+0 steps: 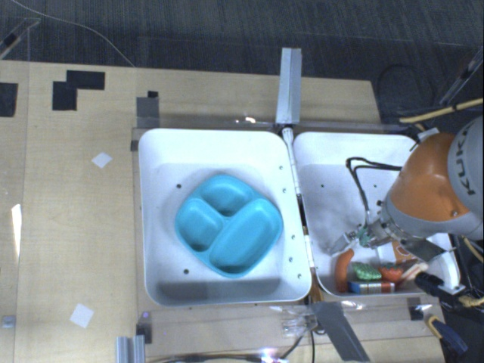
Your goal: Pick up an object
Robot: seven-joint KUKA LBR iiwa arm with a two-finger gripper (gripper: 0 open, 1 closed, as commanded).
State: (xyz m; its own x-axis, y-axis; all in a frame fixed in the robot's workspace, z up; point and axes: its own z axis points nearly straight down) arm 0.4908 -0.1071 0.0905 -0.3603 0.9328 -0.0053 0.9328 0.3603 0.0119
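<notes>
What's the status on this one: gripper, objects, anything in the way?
Gripper low in right bin, over the small objects at its near edge; grasp unclear. Blue divided tray in left bin. Nothing blocking.

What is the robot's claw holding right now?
I cannot tell. The gripper is down in the right bin, just above a heap of small toys, but the arm hides its tip.

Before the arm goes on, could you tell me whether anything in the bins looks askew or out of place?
The blue divided plate lies turned at an angle to the left bin's walls. The small items in the right bin are crowded into its near corner beneath the gripper. Nothing looks spilled or damaged.
</notes>
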